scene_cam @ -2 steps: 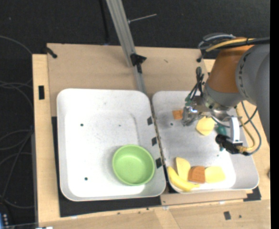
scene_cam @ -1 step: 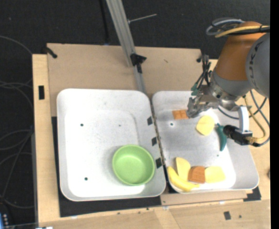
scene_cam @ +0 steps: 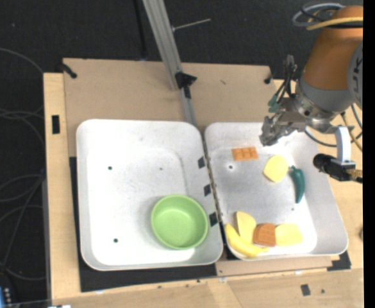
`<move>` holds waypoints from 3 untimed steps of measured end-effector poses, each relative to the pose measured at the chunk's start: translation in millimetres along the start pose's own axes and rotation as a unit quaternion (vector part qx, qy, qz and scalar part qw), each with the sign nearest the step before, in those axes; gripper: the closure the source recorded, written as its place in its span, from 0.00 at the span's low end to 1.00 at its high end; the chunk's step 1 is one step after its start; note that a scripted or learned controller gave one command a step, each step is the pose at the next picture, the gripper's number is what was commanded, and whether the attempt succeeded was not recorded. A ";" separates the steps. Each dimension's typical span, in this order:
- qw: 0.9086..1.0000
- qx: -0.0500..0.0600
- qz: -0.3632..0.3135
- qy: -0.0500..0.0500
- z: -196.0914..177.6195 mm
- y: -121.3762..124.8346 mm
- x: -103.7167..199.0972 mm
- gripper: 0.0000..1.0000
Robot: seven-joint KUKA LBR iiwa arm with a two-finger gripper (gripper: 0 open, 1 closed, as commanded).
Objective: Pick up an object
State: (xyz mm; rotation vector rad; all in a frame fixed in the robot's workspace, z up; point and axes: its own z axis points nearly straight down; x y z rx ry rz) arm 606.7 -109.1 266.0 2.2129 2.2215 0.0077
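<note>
nearest us, at the near edge of the right bin (scene_cam: 325, 201), a pile: a banana (scene_cam: 241, 244), a yellow wedge (scene_cam: 245, 222), a brown block (scene_cam: 265, 235) and a yellow piece (scene_cam: 289, 234), all touching. the left bin (scene_cam: 110, 146) holds a green bowl (scene_cam: 179, 221) in its near right corner. farther back in the right bin lie an orange waffle (scene_cam: 244, 153), a yellow slice (scene_cam: 275, 169) and a teal pepper (scene_cam: 297, 181).

the slice sits closest to the gripper (scene_cam: 270, 135) and looks the likeliest target. i'd judge it light, stiff plastic, smooth and a bit slippery; best pinched across its narrow width.

the arm reaches in from the far right, wrist angled down and left, gripper over the bin's far side, just beyond the waffle and slice. nothing between its fingers that i can see; whether they're spread or closed, i cannot tell.
</note>
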 end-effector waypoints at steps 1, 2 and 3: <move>1.000 0.003 -0.001 0.000 1.5 9.4 48.2 1.00; 1.000 0.004 -0.001 0.000 12.2 0.6 105.4 1.00; 1.000 0.005 -0.001 0.001 24.0 5.8 156.4 1.00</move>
